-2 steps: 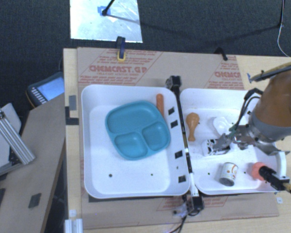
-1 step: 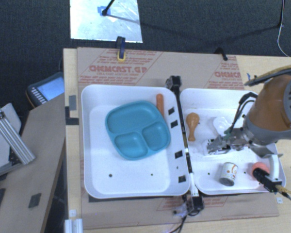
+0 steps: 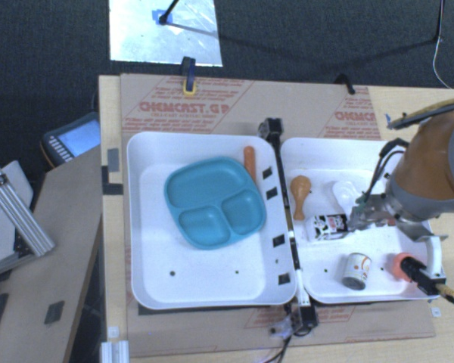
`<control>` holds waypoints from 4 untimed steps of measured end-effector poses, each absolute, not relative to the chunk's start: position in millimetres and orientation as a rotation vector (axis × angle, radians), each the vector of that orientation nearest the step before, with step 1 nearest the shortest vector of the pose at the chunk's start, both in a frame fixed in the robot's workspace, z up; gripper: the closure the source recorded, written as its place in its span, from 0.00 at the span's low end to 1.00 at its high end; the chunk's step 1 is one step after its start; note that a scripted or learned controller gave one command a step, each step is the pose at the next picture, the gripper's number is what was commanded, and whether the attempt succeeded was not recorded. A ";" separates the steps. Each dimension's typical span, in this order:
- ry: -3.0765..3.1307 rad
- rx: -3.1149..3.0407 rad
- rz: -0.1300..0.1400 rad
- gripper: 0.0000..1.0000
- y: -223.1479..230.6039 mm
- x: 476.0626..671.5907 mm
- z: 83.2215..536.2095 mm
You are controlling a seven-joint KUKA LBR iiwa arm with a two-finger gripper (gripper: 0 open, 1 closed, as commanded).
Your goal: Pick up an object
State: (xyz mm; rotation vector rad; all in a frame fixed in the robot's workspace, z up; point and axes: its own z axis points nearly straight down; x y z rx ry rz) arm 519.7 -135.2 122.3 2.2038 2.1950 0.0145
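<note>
Arm (image 3: 439,165) cut off at right edge; gripper (image 3: 361,216) fingertips too blurred to tell.

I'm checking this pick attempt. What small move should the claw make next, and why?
Probably lower a little onto the black-and-white carton. The claw sits at the carton's right end in the right bin, and nothing shows between its fingers yet.

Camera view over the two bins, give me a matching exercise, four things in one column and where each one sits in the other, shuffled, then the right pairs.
Things:
1. blue divided plate
2. small can
3. wooden piece
4. end effector

Places:
A. right bin, near its front edge
B. left bin, middle
C. right bin, over the black-and-white carton
D. right bin, by the divider between the bins

Pairs: 1-B, 2-A, 3-D, 4-C
</note>
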 end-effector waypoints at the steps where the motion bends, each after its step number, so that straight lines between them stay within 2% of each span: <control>1: 2.222 2.212 0.006 1.00 -131.5 517.9 185.0; 2: 2.221 2.211 0.007 1.00 -131.9 520.1 239.2; 3: 2.230 2.210 0.004 1.00 -89.3 538.4 230.4; 4: 2.230 2.210 0.006 1.00 -41.8 558.5 240.3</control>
